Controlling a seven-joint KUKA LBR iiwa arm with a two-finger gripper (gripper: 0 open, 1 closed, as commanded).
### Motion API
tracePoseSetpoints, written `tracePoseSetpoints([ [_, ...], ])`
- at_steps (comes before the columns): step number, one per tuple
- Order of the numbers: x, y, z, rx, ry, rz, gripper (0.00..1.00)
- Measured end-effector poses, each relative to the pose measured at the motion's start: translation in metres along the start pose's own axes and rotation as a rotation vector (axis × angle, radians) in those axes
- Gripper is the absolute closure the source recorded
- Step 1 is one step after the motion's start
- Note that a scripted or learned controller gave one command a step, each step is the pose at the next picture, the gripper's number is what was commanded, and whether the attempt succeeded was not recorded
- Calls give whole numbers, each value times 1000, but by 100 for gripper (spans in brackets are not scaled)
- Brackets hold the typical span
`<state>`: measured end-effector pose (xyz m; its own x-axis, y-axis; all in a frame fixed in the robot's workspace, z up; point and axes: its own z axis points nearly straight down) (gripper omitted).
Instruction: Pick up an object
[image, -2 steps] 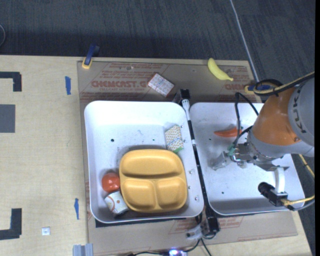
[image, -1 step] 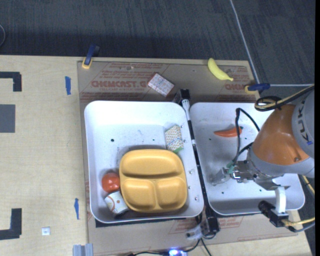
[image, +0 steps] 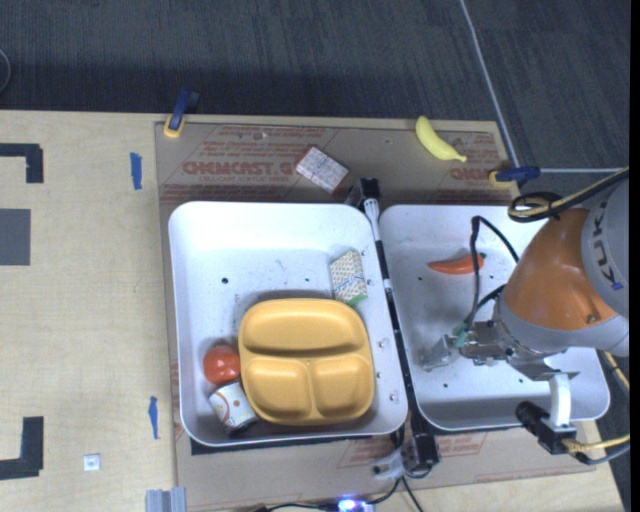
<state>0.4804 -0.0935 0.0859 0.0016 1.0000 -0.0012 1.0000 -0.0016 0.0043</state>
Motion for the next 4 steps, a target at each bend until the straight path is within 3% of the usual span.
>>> tracePoseSetpoints([
  [4, 1, 0, 0, -1, 0, -1, 0],
])
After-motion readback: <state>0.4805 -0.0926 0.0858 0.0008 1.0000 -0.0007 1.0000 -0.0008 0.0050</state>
